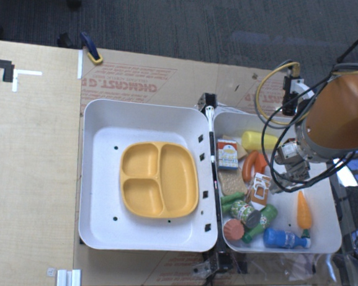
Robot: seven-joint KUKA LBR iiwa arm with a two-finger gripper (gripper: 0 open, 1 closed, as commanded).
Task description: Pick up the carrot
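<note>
The carrot [304, 210], orange with a small green end, lies near the right wall of the right bin [333, 209], pointing roughly toward the front. The arm's big orange-banded wrist hangs over the back right of that bin. My gripper [287, 162] sits below it, left of and behind the carrot and apart from it. It is over the middle of the bin, near a white and orange carton [260, 191]. Cables and the wrist body hide the gripper's tip.
The right bin also holds a yellow piece [256, 140], a small carton [227, 155], an orange-red piece [250, 166], green items [261, 217], a red-topped can [234, 229] and a blue bottle [286, 239]. The left bin [94, 182] holds a yellow divided plate [159, 180].
</note>
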